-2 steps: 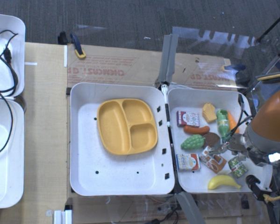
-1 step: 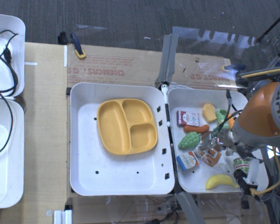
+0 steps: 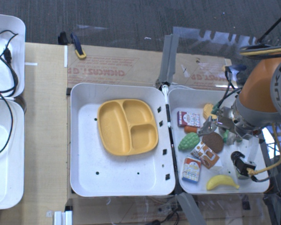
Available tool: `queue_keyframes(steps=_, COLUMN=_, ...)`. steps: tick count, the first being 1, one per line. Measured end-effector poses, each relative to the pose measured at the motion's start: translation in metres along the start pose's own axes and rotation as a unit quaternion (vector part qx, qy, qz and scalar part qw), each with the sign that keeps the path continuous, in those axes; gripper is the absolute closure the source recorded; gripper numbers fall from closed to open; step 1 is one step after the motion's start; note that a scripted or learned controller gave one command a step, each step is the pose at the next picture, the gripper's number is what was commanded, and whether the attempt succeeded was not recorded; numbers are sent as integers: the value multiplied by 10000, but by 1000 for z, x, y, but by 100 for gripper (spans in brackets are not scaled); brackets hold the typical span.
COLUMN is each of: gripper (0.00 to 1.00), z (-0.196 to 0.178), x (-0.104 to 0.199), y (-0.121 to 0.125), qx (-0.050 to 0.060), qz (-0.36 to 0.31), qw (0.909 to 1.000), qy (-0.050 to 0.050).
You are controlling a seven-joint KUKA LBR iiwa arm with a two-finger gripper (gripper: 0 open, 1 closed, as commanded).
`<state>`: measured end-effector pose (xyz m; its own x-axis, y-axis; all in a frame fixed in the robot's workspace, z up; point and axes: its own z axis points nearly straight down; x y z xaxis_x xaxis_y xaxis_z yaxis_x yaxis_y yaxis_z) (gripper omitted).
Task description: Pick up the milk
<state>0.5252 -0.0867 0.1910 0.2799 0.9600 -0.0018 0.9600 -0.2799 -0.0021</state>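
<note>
One banana (image 3: 223,182) nearest; one milk carton (image 3: 191,169); one yellow tray (image 3: 128,126); claw (image 3: 208,128) state unclear.

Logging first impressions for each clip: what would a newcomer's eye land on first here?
Probably the yellow divided plate, lying alone in the left bin. Next, the grey-and-orange arm reaching in from the right over the right bin, its hand low among crowded toy food: a banana at the front, a green bumpy fruit, and small cartons.

Arm (image 3: 268,88) cut off at right edge
</note>
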Motion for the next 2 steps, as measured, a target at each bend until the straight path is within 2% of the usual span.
queue_keyframes(steps=1, gripper=0, z=85, x=-28, y=8, qx=14, qz=624, qw=9980, qy=0)
queue_keyframes(steps=2, gripper=100, z=77, x=-28, y=7, qx=30, qz=612, qw=9981, qy=-8)
